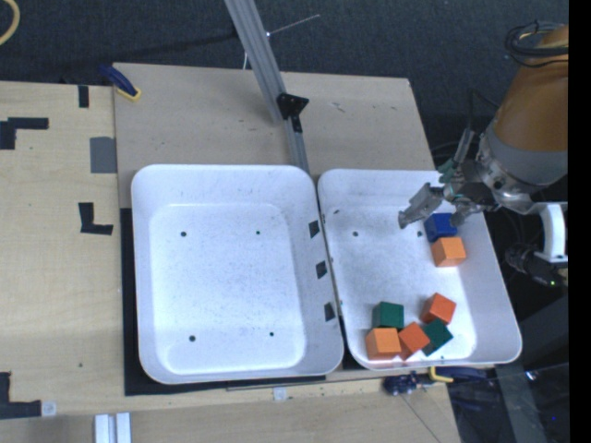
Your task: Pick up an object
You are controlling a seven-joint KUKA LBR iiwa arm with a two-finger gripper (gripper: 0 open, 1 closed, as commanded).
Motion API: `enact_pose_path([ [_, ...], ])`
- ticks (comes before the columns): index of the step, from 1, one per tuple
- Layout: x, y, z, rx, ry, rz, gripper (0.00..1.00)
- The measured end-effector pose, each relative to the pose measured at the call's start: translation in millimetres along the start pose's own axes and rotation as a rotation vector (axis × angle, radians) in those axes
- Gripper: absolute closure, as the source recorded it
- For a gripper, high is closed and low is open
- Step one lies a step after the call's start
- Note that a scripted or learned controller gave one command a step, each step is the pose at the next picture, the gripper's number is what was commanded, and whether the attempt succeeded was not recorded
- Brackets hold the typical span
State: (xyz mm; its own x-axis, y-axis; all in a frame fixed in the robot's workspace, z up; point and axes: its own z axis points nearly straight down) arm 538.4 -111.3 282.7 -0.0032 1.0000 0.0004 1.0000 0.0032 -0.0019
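**Desk:** Nearest the lens, what do we have along the bottom of the frame?

**Photographer:** Wooden bench (369, 118) edge, bearing two shallow white bins side by side. Largest first: the left bin (148, 247) fills the centre-left. The right bin (480, 340) holds all the blocks.

**Desk:** And the arm?

**Photographer:** The grey arm (531, 109) with its orange band enters from the upper right of the frame. Its gripper (441, 203) hangs over the upper right part of the right bin. I can't tell from this angle whether it is spread or pressed together, and nothing is visibly pinched.

**Desk:** Where are the objects?

**Photographer:** A blue block (441, 226) sits just under the gripper, touching an orange block (449, 251) below it. Toward the lower right of that bin is a cluster: a green block (389, 315), an orange block at the bin's lower edge (382, 342), another beside it (414, 339), a dark green block (438, 337) and one more orange block above them (441, 307).

**Desk:** What step is this?

**Photographer:** It reads as the approach, with the tool lined up near the blue block and no grasp yet made. My judgement: the next move calls for a straight descent centred on that block, then a closing. The orange neighbour touching it could block one side or get nudged.
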Motion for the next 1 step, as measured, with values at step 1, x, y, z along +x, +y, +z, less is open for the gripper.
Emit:
enact_pose_path([
  [1, -0.3, 0.0, 0.0, 0.0, -0.001, 0.0, 0.0],
])
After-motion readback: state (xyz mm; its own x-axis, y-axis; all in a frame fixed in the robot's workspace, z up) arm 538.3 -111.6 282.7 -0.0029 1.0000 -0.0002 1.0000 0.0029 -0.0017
